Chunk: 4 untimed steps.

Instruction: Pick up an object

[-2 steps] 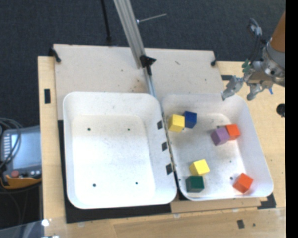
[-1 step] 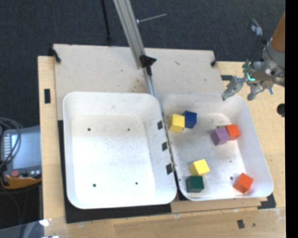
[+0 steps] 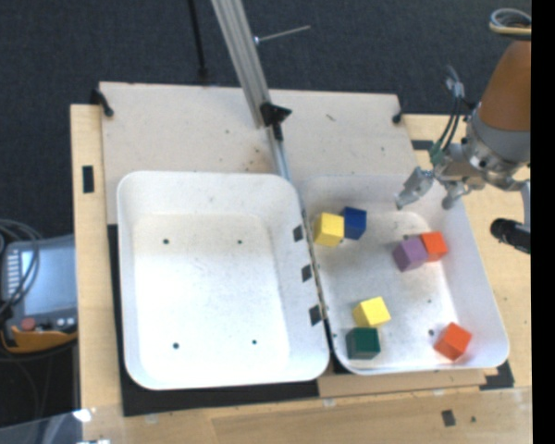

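The right bin (image 3: 472,276) holds several small blocks. A yellow block (image 3: 329,229) touches a blue block (image 3: 354,222) near the bin's left wall. A purple block (image 3: 410,253) sits against an orange block (image 3: 434,245) further right. Near the front lie another yellow block (image 3: 372,312), a green block (image 3: 362,342) and a second orange block (image 3: 453,340). My gripper (image 3: 432,191) hangs over the bin's far right corner, above and behind the purple and orange pair. It is open, with nothing between its fingers.
The left bin (image 3: 213,280) stands beside the right one. A slanted aluminium rail (image 3: 245,54) rises from behind the bins' shared edge. Black clips (image 3: 307,273) sit along the divide. A grey device with cables (image 3: 28,289) lies off the bench at left.
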Each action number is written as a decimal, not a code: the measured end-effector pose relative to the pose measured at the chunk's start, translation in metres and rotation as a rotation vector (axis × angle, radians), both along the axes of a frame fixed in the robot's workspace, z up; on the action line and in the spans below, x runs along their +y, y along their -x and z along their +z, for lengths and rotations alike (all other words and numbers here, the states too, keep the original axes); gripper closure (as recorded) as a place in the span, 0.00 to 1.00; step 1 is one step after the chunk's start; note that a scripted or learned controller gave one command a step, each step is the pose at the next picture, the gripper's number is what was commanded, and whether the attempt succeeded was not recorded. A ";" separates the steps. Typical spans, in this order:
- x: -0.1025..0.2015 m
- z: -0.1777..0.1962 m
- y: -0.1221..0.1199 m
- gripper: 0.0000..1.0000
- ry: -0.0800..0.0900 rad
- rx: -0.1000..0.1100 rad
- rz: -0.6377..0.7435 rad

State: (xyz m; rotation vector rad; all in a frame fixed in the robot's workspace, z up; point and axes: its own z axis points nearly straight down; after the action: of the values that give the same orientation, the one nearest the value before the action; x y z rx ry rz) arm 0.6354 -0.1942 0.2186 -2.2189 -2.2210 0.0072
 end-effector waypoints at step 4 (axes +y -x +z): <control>-0.007 -0.032 -0.001 1.00 0.001 -0.013 -0.001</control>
State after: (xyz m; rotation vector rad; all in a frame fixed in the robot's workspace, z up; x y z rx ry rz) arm 0.6368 -0.2013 0.1866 -2.2275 -2.2265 -0.0069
